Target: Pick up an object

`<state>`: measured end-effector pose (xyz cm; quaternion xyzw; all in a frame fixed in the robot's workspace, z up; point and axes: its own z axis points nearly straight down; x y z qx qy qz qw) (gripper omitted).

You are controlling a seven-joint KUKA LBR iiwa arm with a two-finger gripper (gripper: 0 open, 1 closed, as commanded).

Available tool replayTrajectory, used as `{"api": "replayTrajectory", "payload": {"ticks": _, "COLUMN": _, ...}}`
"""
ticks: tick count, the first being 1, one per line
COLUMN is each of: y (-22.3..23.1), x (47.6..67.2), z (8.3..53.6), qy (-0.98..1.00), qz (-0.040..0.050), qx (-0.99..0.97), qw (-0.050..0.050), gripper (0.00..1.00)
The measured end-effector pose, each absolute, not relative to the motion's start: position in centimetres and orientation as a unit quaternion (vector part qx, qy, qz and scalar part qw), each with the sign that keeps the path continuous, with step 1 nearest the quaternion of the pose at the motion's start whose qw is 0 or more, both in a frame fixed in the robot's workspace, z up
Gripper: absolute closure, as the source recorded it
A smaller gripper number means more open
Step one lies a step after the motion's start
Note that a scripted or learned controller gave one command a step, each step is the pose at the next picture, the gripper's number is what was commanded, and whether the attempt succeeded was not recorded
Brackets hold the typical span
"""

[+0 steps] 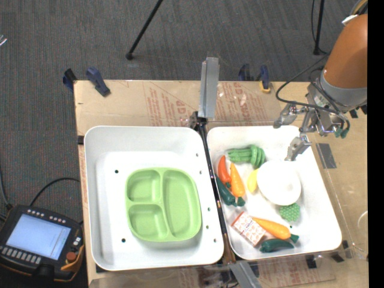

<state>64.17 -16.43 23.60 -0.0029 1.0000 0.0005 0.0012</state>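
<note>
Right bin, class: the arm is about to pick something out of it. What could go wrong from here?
1. The toys in the right bin lie crowded; closing on the carrot could also catch the red pepper beside it.
2. The white plate looks flat and wide, so the gripper may slip off it.

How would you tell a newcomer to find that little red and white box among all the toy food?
Look in the right-hand white bin, the one crowded with toy food, and go to its near edge. There, beside the orange carrot and above a dark green vegetable, lies the small box. It is the only flat, square-cornered, printed thing there; everything around it is rounded and plain-coloured.
</note>
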Motion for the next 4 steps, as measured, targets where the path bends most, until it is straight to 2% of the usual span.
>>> {"api": "replayTrajectory", "payload": {"ticks": 1, "y": -13.3, "x": 64.6, "z": 10.6, "qy": 1.0, "qz": 0.001, "qx": 0.01, "qw": 0.002, "gripper": 0.0}}
{"api": "replayTrajectory", "payload": {"ticks": 2, "y": -7.9, "x": 60.5, "z": 8.7, "qy": 0.999, "qz": 0.0008, "qx": -0.041, "qw": 0.0, "gripper": 0.0}}
{"api": "replayTrajectory", "payload": {"ticks": 3, "y": -7.8, "x": 60.6, "z": 9.8, "qy": 0.999, "qz": 0.0004, "qx": -0.044, "qw": 0.002, "gripper": 1.0}}
{"api": "replayTrajectory", "payload": {"ticks": 4, "y": 0.0, "x": 60.1, "z": 19.4, "qy": 1.0, "qz": 0.0008, "qx": -0.004, "qw": 0.007, "gripper": 1.0}}
